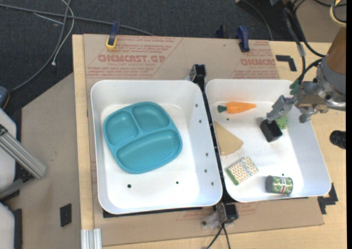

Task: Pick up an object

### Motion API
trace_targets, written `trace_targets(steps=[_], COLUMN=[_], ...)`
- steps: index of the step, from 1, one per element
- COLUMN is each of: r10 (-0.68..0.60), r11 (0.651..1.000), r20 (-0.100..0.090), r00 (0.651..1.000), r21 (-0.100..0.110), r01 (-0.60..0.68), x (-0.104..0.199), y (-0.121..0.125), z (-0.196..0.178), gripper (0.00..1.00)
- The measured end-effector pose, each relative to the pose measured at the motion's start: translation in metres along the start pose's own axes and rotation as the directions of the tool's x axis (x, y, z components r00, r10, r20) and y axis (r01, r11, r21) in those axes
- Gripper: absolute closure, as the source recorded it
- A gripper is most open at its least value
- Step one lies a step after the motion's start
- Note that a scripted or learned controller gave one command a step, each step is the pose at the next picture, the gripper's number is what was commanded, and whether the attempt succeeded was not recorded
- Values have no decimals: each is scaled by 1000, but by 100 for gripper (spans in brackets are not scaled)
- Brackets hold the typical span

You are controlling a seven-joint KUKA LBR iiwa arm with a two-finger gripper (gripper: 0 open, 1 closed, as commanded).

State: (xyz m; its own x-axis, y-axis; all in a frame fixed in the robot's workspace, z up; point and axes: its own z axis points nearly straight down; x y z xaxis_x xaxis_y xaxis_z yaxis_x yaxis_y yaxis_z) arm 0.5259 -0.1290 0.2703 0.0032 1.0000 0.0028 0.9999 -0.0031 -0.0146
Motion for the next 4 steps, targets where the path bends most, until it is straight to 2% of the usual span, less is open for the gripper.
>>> trace_targets(steps=[1, 3, 4], r10=[-3, -2, -3], r11=[1000, 1000, 1000], r20=[2, 1, 0], r00=[1000, 1000, 1000], r21=[-13, -13, -9], r01=[3, 2, 3], x=[0, -3, 0], y=[2, 4, -6], z=[-7, 109, 159], gripper=[0, 0, 0])
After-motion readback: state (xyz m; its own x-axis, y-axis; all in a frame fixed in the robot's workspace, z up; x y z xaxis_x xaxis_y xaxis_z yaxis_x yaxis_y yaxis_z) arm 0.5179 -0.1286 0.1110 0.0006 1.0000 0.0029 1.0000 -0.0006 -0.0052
